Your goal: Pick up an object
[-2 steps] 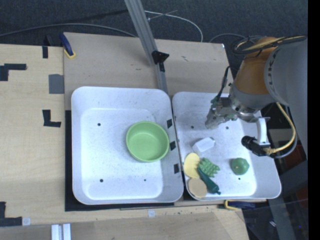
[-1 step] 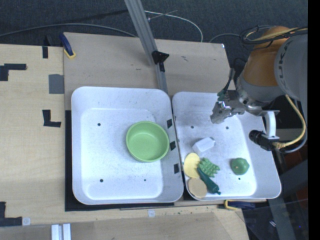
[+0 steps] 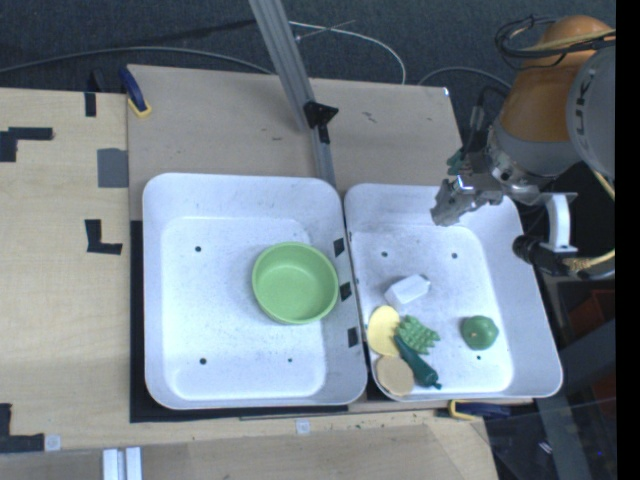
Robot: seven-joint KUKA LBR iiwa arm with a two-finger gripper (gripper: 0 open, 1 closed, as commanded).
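My gripper (image 3: 448, 208) hangs over the far edge of the right bin (image 3: 520, 268), with nothing seen between its fingers. Below it in that bin lie a small white block (image 3: 407, 290), a green ball (image 3: 479, 332), a green leafy toy (image 3: 416, 342), a yellow piece (image 3: 383, 329) and a tan round piece (image 3: 394, 375). All of these sit toward the bin's near side, well apart from the gripper. A green bowl (image 3: 294, 283) stands upright in the left bin (image 3: 190, 268), near its right wall.
A grey pole (image 3: 285, 53) slants down from the top to the gap between the bins. Cables (image 3: 360, 38) trail across the dark floor behind the bench. Tape marks dot the wooden bench at the left.
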